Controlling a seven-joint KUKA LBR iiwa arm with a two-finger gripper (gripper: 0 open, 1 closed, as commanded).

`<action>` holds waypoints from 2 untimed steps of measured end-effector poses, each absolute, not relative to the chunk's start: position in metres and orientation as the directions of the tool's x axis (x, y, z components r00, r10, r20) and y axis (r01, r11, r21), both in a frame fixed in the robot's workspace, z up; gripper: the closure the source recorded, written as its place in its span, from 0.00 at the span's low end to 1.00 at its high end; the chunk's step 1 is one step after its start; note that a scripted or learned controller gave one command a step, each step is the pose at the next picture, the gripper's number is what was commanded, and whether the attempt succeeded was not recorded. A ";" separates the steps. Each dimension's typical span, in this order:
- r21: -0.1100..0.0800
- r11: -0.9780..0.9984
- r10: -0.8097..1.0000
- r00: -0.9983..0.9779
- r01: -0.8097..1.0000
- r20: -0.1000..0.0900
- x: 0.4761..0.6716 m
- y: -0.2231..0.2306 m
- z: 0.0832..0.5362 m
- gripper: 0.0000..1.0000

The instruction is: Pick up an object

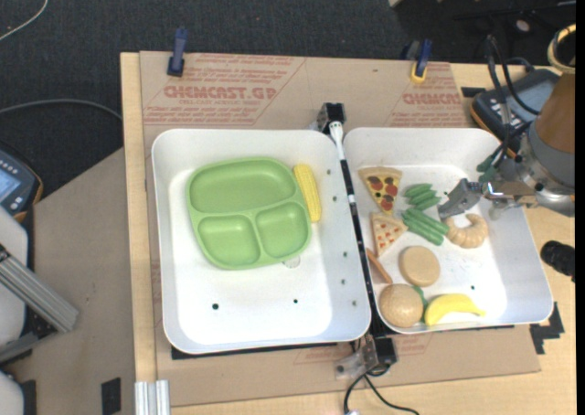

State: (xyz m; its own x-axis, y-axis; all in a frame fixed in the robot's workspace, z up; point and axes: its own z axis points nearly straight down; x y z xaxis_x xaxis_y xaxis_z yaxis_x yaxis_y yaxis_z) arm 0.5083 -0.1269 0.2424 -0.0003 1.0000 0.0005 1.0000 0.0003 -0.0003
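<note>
Camera view: the gripper (462, 198) is hovering low in the right bin (521, 258), fingers apart w/ nothing between them, directly above the croissant (469, 232) and just beside the green beans (422, 212). Risk, as a judgement: items are sitting crowded, so descending off-centre is likely nudging the croissant sideways or pinching beans instead, giving an empty close.

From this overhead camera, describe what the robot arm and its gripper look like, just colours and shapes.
The arm enters from the right: a rounded grey body with an orange band above the wrist. Dark cables run beside it near the bench edge. The gripper is a grey metal piece with small green touches near its base, ending in two short grey fingers.
</note>
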 end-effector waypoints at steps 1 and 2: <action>0.006 0.000 1.000 0.000 1.000 -0.002 0.508 -0.117 0.097 0.00; 0.004 0.000 1.000 0.000 1.000 -0.002 0.482 -0.092 0.086 0.00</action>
State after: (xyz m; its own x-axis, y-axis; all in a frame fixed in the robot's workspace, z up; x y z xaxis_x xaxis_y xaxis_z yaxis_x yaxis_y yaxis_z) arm 0.4818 -0.0919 0.0857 -0.0003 1.0000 -0.0021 1.0000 0.0003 0.0040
